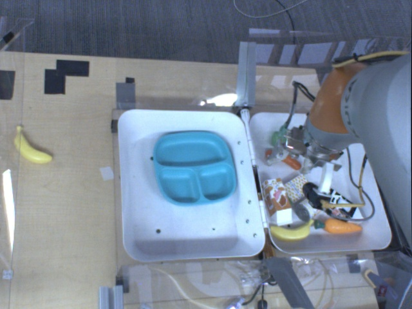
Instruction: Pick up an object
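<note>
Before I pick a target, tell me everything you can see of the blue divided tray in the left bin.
The light blue divided tray looks like smooth moulded plastic, a rounded rectangle with three compartments: one long one along its far side and two smaller ones along its near side. It lies flat, right way up, slightly skewed, about the middle of the left white bin, resting on the bin's floor. Nothing is in it and nothing else touches it.
</note>
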{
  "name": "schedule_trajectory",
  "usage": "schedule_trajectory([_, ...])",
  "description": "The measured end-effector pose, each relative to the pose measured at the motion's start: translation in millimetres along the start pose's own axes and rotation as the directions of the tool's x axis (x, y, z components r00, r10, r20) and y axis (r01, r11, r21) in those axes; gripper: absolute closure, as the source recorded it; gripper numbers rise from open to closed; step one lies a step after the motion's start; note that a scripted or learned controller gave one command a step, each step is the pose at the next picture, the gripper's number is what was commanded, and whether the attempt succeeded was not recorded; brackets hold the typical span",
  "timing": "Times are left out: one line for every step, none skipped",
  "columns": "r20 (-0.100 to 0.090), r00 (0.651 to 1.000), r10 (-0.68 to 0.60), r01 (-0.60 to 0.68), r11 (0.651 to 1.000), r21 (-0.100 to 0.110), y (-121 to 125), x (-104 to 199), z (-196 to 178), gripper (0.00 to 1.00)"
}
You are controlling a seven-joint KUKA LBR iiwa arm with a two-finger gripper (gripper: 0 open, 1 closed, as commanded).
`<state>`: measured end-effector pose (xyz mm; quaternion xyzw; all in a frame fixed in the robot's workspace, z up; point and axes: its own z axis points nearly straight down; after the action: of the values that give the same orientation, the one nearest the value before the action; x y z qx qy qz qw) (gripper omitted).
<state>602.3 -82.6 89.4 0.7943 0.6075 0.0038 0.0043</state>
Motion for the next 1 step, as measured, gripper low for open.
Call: schedule_trajectory([-0.004, 1.0, -0.007, 0.007, 1.0, -0.006, 2.2, 2.9, -12.3, 1.0])
